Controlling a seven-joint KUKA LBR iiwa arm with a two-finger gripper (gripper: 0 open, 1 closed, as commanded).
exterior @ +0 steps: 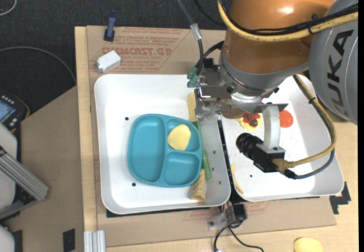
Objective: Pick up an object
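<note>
Camera view put the metal gripper (208,110) — its grip impossible to tell — above the shallow white bins' shared rim (219,171), so descending risked a collision.

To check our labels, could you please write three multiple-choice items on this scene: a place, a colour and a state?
1. Which compartment of the divided plate holds the yellow piece? A large left; B upper right; C lower right.
2. The plate's colour? A red; B white; C teal.
3. How does the plate lie in the left bin? A flat, hollows up; B upside down; C on edge.
1 B: it sits at the plate's upper right. 2 C: teal against the white bin. 3 A: three hollows face up.
</note>
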